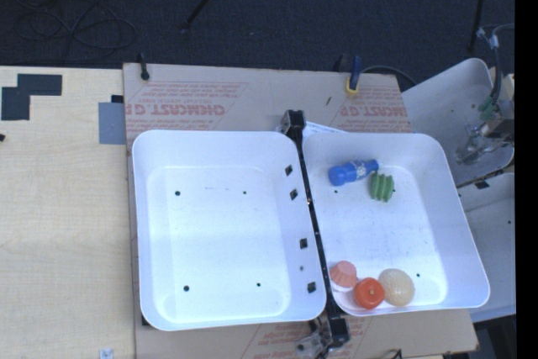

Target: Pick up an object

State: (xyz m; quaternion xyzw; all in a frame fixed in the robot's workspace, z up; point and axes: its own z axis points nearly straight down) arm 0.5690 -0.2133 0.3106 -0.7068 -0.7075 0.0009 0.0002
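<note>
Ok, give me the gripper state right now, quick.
Gripper: at the right edge, beyond the right white bin, holding nothing that can be seen; open or shut cannot be told.

Both bins, the left bin and the right bin, are seen as smooth white plastic with a slight sheen. Beneath them lies a matt brown cardboard sheet with red print. The worktop appears as pale, matt wood. The blue bottle looks like glossy plastic; the green piece is ribbed.
</note>
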